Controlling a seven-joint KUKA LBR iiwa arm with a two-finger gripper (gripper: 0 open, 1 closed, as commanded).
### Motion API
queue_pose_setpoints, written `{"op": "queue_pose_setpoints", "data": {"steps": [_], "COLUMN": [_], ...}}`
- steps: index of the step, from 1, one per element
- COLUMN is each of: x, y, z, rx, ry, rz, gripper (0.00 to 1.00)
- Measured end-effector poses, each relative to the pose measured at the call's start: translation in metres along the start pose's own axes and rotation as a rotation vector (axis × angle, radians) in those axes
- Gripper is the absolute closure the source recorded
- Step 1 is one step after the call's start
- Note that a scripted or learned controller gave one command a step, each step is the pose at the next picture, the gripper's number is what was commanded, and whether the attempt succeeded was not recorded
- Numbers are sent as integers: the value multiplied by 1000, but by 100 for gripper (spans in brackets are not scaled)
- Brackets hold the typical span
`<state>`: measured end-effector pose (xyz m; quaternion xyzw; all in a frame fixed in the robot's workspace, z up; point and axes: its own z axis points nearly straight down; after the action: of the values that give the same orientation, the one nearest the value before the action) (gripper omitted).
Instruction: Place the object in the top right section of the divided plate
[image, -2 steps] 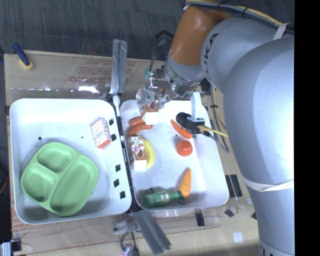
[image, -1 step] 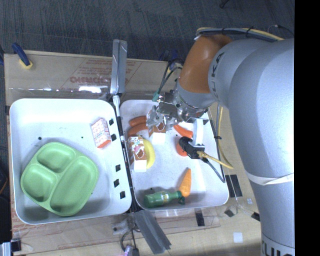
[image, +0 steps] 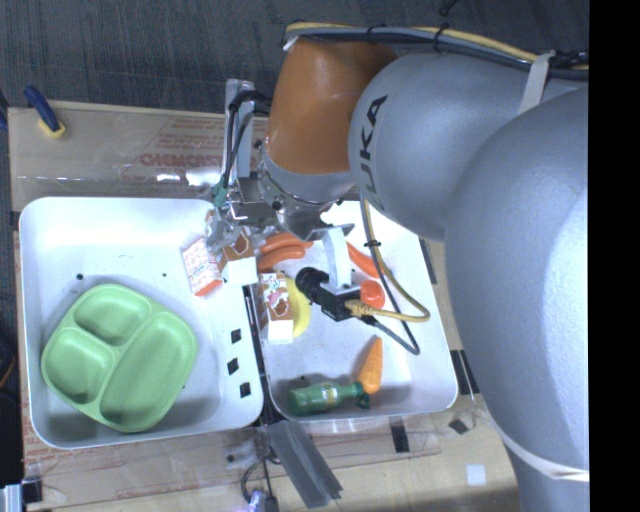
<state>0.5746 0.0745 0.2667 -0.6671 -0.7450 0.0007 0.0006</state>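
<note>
The green divided plate lies in the left bin, towards its front left. My gripper hangs over the wall between the two bins, near their far end. Just below and left of it sits a small red and white carton, over the left bin's right part. Whether the carton is held is not visible. A small brown and red item is close under the gripper.
The right bin holds an orange sausage-like piece, a yellow piece with a printed carton, a carrot, a green bottle and orange pieces. The arm covers the bin's far right.
</note>
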Motion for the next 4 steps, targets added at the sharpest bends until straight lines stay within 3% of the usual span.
{"op": "queue_pose_setpoints", "data": {"steps": [1, 2, 3, 4], "x": [-68, 24, -17, -6], "y": [-60, 20, -67, -34], "z": [75, -107, 11, -43], "rx": [4, -1, 4, 1], "ry": [0, 0, 0, -1], "rz": [78, 24, 43, -113], "gripper": [100, 100, 100, 100]}}
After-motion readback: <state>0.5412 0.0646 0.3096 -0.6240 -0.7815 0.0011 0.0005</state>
